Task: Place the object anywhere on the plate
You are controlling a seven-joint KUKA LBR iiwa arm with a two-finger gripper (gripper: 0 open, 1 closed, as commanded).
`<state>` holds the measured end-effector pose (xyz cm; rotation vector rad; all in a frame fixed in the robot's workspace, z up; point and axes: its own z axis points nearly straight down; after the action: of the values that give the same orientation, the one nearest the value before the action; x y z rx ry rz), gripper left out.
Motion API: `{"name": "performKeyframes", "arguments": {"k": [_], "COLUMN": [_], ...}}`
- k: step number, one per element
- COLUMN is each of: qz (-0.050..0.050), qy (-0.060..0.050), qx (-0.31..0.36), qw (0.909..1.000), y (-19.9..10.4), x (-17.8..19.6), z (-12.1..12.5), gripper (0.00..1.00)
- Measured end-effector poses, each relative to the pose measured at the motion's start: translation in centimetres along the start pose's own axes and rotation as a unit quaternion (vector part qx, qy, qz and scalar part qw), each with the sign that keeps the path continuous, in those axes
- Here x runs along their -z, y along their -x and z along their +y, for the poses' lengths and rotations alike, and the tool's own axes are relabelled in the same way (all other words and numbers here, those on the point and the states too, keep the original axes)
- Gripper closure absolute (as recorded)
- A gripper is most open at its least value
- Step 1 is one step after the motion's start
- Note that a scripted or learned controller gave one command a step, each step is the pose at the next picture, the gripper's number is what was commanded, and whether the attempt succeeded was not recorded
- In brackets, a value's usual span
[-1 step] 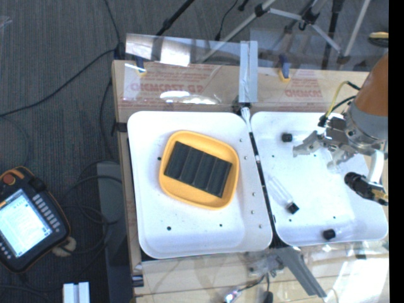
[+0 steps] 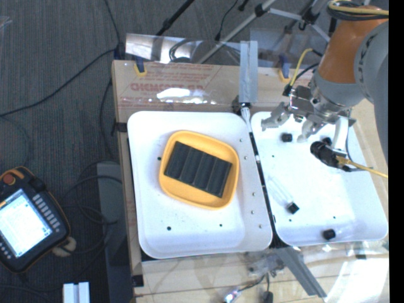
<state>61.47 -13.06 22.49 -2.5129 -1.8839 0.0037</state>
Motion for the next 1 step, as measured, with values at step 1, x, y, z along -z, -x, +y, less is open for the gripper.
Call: {"name": "performKeyframes", "arguments": {"k": [1], "qz": [0.0], "qy": [-0.001], "qx": [-0.039], "qw": [0.9992], "y": [-7.54], "x": [-0.92], "z": [-6.06], "gripper": [1.0]}}
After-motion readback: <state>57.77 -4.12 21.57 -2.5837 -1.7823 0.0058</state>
